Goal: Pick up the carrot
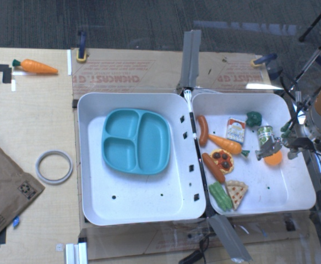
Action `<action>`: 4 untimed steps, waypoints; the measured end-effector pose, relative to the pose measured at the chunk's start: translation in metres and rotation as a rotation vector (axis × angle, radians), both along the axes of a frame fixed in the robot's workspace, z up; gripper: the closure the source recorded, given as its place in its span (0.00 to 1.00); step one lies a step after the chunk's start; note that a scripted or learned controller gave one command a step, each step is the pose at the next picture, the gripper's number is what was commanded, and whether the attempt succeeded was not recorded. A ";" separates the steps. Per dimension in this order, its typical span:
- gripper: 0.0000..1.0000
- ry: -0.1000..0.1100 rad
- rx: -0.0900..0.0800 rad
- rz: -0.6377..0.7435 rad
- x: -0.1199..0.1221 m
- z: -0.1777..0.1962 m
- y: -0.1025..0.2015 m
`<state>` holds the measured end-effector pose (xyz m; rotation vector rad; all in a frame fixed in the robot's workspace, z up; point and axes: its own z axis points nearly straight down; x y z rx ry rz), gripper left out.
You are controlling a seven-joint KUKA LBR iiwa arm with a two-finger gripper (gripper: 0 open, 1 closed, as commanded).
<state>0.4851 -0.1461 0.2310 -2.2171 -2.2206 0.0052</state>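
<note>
Carrot (226, 143): one lies left of the hand (272, 147), a second (37, 67) on the table (28, 120); hand state indeterminable.

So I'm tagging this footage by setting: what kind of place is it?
Probably a robotics lab bench: two white bins on clamped cardboard, toy food such as a carrot, and a robot gripper.

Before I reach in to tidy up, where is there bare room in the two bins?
Left bin: a bare floor strip in front of the blue plate. Right bin: the front right corner, beyond the pizza slice, is free. It is crowded along the divider, where the sausages, carrot and small pizza lie, and around the gripper over the orange.
</note>
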 end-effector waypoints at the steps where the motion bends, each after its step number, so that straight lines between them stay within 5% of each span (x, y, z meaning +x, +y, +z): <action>1: 0.00 -0.001 0.004 0.147 0.039 -0.121 -0.074; 2: 0.00 -0.003 0.009 0.147 0.069 -0.141 -0.069; 3: 1.00 -0.003 0.004 0.144 0.068 -0.133 -0.072; 4: 1.00 -0.006 0.000 0.410 0.107 -0.140 0.003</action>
